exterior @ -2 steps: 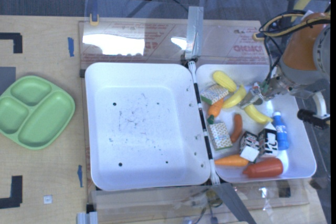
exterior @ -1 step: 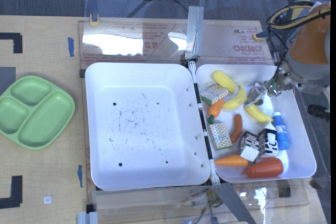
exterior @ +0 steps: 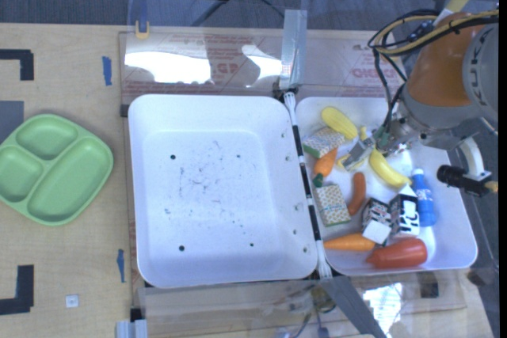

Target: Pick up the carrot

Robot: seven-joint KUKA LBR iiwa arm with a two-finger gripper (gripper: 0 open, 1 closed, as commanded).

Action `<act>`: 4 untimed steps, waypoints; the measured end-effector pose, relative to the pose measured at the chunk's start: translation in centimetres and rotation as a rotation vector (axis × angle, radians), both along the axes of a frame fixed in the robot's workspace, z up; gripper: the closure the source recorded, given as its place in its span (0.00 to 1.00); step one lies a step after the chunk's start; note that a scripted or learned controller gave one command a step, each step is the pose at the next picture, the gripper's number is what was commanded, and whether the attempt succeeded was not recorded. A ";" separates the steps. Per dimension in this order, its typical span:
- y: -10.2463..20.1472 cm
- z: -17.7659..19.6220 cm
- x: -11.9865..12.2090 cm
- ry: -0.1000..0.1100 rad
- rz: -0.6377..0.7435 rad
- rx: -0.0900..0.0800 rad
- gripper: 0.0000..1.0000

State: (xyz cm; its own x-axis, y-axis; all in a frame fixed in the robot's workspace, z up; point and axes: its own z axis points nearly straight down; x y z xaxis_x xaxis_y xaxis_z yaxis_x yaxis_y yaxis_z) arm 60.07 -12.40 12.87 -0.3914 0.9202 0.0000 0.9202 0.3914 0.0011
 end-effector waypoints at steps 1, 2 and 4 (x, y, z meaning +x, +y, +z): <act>-1.5 6.5 3.2 -0.003 -0.191 -0.002 0.00; -1.7 0.8 3.3 0.000 -0.180 -0.001 0.00; -3.5 -0.4 6.6 0.001 -0.217 -0.001 0.00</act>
